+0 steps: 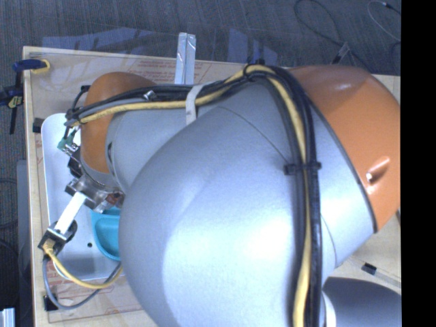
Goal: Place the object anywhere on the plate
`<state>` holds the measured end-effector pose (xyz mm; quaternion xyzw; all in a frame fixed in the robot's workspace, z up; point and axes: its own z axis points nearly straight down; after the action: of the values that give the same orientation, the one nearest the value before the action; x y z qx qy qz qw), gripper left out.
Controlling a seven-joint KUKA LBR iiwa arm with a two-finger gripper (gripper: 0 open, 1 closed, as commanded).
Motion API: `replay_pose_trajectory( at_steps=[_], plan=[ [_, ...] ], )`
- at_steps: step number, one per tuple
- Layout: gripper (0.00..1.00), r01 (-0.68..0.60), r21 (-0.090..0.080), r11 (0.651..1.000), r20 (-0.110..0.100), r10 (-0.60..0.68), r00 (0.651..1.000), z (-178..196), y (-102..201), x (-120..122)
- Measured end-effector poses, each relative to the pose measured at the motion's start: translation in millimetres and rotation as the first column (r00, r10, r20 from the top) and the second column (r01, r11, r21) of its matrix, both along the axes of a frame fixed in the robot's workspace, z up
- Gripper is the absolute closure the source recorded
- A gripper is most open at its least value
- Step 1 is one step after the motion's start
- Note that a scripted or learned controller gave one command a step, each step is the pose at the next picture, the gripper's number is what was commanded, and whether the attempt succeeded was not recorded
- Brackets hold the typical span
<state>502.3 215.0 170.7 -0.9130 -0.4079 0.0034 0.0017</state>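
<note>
The grey arm [231, 203] with its orange band [102, 125] covers most of the camera view and reaches over the left white bin [54, 176]. A light blue plate [105, 234] lies in that bin, its left edge peeking out from under the arm. The wrist hardware [92, 195] hangs just above the plate's upper edge, and the arm's body covers the gripper's tips. A white bracket with a black end [60, 227] and a yellow cable [75, 278] stick out to the lower left.
The bin's left wall runs near the bench's left edge [30, 182]. A blue clamp [30, 65] sits on the bench's far left corner. An upright metal post [185, 58] stands at the bench's back edge. Black and yellow cables [300, 155] run along the arm.
</note>
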Motion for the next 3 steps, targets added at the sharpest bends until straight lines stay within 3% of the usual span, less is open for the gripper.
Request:
replay_pose_trajectory(
  at_steps=[1,2,3],
  plan=[
    [1.00,0.143,0.003,0.990,0.000,-0.143,0.990,-79,-77,-27],
    [1.00,0.491,0.027,0.871,-0.007,-0.491,0.871,-75,-90,-25],
    [1.00,0.590,0.002,0.808,0.003,-0.590,0.808,-78,-78,-26]
  ],
)
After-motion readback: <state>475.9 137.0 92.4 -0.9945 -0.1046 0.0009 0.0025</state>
